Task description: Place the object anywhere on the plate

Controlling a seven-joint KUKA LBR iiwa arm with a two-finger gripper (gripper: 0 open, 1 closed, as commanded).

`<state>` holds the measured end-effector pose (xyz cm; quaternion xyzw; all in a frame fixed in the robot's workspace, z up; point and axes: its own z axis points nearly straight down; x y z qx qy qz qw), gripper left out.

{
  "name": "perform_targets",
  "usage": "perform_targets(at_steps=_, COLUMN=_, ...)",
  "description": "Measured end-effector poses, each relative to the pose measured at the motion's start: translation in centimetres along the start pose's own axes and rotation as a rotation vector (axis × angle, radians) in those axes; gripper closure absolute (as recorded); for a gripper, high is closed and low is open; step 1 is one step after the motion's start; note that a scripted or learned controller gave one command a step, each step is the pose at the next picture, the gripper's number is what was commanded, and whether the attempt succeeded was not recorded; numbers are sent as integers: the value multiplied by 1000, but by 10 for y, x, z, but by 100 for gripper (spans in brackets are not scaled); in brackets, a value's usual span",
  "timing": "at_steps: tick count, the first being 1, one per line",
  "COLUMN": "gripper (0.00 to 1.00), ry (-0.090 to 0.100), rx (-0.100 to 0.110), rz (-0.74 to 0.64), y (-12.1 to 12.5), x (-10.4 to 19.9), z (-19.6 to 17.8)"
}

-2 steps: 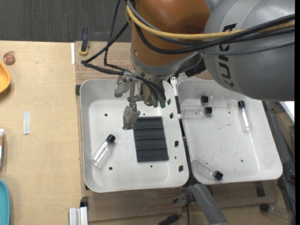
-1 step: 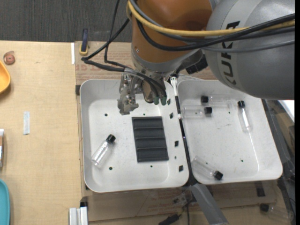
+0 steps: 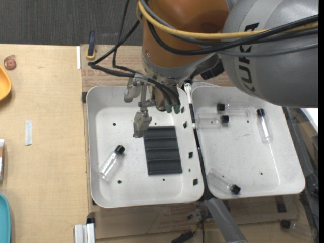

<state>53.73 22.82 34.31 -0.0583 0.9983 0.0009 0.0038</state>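
In the left bin (image 3: 101,186), near its front-left corner, a clear vial (image 3: 111,162) with a black cap lies apart from the ribbed black plate (image 3: 163,150) at centre, while the empty, narrowly parted gripper (image 3: 142,119) hovers beside the plate's back-left corner, so reaching and grasping the vial likely comes next.

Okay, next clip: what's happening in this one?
A KUKA arm reaches in over the two white bins, its end effector hanging low over the left bin, just beside the top-left corner of a black ridged plate. Nothing is visibly between its fingers. One clear vial with a black cap lies in the left bin, left of the plate and apart from it. More such vials lie in the right bin. Nothing sits on the plate yet.
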Motion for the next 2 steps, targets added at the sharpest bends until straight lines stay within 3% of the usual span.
perform_targets(at_steps=1, gripper=100, ry=-3, rx=0, rz=1, y=0, x=-1, z=-9)
perform_targets(at_steps=2, gripper=100, ry=5, rx=0, rz=-165, y=-9, x=-69, z=48)
